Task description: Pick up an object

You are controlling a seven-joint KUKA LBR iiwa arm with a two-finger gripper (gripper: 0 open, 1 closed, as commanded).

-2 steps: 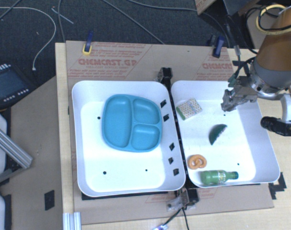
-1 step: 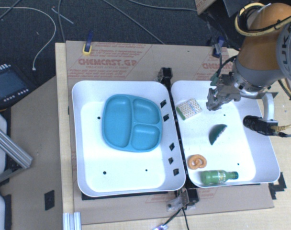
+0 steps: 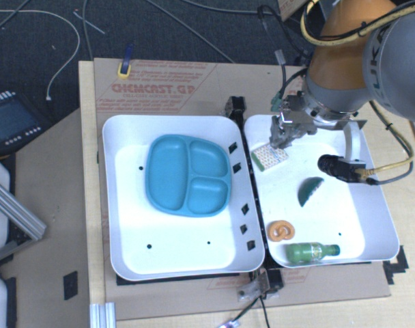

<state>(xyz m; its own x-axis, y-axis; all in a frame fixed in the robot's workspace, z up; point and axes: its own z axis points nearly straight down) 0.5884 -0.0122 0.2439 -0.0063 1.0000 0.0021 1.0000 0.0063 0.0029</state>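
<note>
My jaws [image 3: 281, 140] hang low over the right bin [image 3: 371, 241], touching or just above a patterned white sponge [image 3: 269, 156] near its left wall; whether they are parted I cannot tell. A blue divided plate [image 3: 188, 175] fills the left bin [image 3: 125, 244].

A tan bench [image 3: 91, 183] bears two white bins [image 3: 125, 203] side by side.
</note>
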